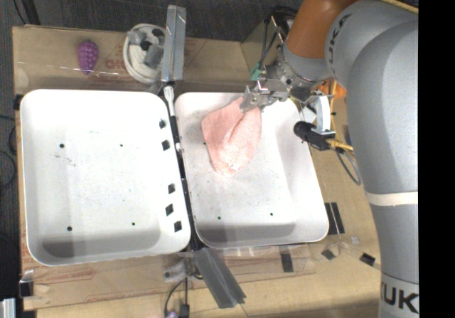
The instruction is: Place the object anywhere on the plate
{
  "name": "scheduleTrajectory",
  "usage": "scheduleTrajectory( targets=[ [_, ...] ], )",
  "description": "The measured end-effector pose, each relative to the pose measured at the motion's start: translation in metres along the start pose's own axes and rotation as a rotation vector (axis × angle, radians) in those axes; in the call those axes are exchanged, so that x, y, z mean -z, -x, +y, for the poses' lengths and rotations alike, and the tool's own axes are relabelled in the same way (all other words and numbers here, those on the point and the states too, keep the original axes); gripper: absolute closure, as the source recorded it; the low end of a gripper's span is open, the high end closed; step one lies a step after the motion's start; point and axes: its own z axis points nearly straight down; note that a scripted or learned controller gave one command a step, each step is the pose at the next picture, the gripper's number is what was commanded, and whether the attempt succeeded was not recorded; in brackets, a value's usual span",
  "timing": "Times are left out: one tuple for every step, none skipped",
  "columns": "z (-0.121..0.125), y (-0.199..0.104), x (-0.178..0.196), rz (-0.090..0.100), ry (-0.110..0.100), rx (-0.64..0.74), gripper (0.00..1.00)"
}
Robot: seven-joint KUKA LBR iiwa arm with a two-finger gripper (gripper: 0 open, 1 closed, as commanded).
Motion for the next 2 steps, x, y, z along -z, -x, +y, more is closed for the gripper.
scheduleTrajectory(
  targets=[
    [0.001,0.0,0.033,0.0,0.001,0.006,1.0],
    [0.006,-0.054,0.024,0.0,-0.002,0.41,1.0]
  ],
)
